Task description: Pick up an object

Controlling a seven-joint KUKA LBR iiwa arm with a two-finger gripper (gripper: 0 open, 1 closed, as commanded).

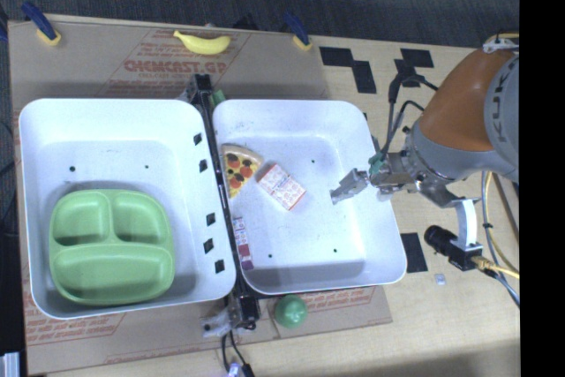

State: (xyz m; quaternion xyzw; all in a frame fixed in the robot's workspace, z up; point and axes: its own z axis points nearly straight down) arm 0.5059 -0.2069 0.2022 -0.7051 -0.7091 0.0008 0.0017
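In the right bin (353,262) lie a toy pizza slice (237,167) near the left wall and a small red-and-white packet (281,187) just right of it. My gripper (347,186) hangs over the right side of this bin, to the right of the packet and apart from it. Nothing shows between its fingers. The grey arm with its orange band (468,106) reaches in from the right.
The left bin (35,128) holds a green divided plate (110,245). A yellow banana (202,41) lies on the cardboard behind the bins. A green ball (290,311) sits in front of the right bin. Blue clamps (40,22) pin the cardboard's back edge.
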